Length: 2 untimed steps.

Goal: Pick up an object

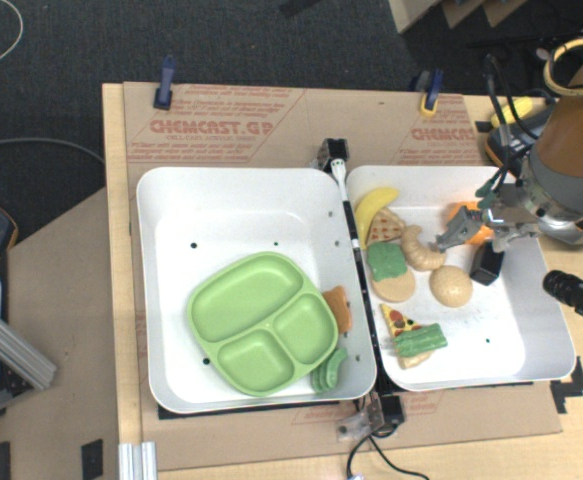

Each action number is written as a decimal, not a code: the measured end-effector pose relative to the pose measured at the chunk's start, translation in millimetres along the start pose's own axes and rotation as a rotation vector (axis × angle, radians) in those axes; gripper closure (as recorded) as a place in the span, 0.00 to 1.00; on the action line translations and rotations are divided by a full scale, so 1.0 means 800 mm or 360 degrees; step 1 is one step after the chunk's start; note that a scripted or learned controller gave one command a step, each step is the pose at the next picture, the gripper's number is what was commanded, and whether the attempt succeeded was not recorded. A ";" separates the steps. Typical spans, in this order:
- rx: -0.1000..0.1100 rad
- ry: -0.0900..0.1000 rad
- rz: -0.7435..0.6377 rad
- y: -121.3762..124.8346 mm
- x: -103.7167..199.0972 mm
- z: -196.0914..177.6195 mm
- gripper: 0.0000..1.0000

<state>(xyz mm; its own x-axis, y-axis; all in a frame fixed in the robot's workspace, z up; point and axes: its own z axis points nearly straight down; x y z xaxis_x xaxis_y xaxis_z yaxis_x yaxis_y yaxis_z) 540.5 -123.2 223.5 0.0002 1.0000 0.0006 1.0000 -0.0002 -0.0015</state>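
A brown board [271,118] lies under two white bins [171,208], with two blue clamps [164,81] at its far edge. Dark carpet [121,18] surrounds the bench.

Red "CHEMCAST" printing marks the cardboard sheet [233,123].

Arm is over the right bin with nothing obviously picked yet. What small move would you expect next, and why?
Probably a short descent onto the toy food just below it. The gripper hangs over the right bin, beside a tan curved piece and an orange item, with nothing visibly held. Which piece it lines up with is unclear.
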 end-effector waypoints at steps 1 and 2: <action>-0.0036 -0.0008 -0.0001 -0.062 -0.003 -0.244 0.00; -0.0031 -0.0009 -0.0001 -0.072 -0.010 -0.387 0.00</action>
<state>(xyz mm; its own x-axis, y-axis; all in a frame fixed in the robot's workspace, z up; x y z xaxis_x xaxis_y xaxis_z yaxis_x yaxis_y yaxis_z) 483.4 -131.5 533.5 -0.0006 1.0000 -0.0047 0.9998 0.0007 0.0182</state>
